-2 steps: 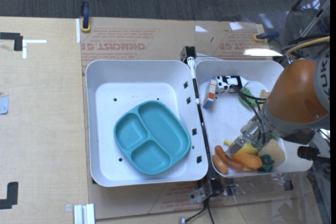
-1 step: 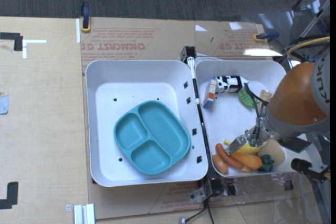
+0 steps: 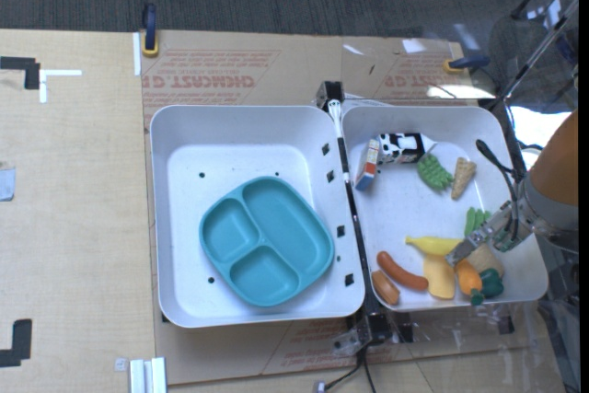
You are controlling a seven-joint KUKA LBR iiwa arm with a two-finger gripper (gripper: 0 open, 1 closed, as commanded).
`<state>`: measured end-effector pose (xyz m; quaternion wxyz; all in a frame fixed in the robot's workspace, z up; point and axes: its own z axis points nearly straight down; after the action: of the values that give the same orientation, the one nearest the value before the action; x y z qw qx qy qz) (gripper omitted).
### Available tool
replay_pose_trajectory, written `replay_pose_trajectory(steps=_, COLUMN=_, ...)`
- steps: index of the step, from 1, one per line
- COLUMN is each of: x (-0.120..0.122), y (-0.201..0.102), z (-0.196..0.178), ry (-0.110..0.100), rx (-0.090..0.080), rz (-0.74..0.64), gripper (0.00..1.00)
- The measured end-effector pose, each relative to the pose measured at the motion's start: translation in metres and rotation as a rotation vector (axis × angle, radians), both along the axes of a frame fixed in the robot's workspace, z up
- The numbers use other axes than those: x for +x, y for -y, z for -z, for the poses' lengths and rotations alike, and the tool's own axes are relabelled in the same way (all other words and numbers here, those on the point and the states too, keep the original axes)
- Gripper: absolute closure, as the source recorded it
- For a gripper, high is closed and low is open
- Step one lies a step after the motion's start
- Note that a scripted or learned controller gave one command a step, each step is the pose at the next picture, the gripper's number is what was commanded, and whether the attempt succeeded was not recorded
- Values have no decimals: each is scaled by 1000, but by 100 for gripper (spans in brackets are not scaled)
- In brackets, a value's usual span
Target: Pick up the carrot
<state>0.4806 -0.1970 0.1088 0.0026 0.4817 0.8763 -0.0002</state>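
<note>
Pale wooden counter (image 3: 74,225), two white bins side by side. Carrot (image 3: 470,278) lies in the right bin (image 3: 405,115), near-right corner, green top beside it. Jaws (image 3: 467,246) hover just above the carrot's upper end, beside a banana (image 3: 434,245); opening cannot be told. Sausages (image 3: 401,271) left. Teal tray (image 3: 267,240) in left bin (image 3: 184,143).

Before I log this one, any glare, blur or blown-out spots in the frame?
Camera view: a bright glare patch washes out the cardboard behind the right bin; the arm at the right edge is soft and overexposed; the gripper above the carrot looks slightly blurred; the teal divided plate and left bin are evenly lit and sharp.
</note>
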Motion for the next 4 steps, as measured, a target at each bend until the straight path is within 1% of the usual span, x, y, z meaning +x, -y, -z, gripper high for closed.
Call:
replay_pose_trajectory(steps=1, x=-2, y=-70, z=18, ry=-4, rx=3, rz=-145, gripper=0)
replay_pose_trajectory(steps=2, x=1, y=-69, z=8, ry=3, rx=1, rz=-142, gripper=100)
replay_pose_trajectory(steps=3, x=1, y=-69, z=9, ry=1, rx=1, rz=-141, gripper=0)
replay_pose_trajectory(steps=4, x=-1, y=-45, z=16, ry=1, rx=0, rz=-458, gripper=0)
